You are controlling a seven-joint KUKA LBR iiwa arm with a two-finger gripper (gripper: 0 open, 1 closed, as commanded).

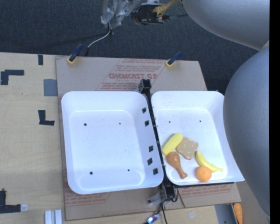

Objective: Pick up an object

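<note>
The right bin (205,105) holds several toy foods in its near half. A yellow corn cob (172,143) lies by the divider, and a tan slice of toast (187,148) touches it on the right. A brown drumstick (176,163) lies below the corn. Toward the near right corner are a yellow banana (207,162) and an orange (203,174). My gripper (114,12) appears blurred at the top of the view, beyond the far edge of the bench and well away from the foods.
The left bin (70,131) sits beside the right one on a cardboard sheet (131,74) held by two clamps. The grey arm (253,109) covers the right side and top right. A cable runs from the gripper area to the bench.
</note>
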